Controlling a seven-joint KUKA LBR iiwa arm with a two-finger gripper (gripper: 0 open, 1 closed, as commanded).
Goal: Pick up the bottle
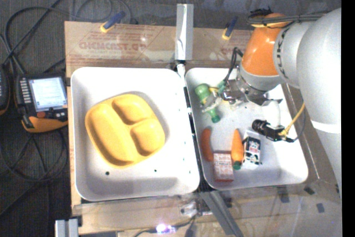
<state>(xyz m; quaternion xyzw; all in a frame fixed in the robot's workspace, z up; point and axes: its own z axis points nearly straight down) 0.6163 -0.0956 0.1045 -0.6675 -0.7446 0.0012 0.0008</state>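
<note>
A small green bottle (207, 101) lies on its side at the upper left of the right bin (288, 172), close to the wall between the bins. My gripper (226, 91) hangs under the orange wrist band, just right of the bottle's upper end and very near it. I cannot make out whether it touches the bottle. Nothing shows between the gripper and the bottle that tells of a hold.
In the right bin lie a brown sausage (206, 143), an orange carrot (237, 147), a red and white box (223, 166) and a small black and white pack (252, 151). The left bin (89, 180) holds a yellow divided plate (126, 129).
</note>
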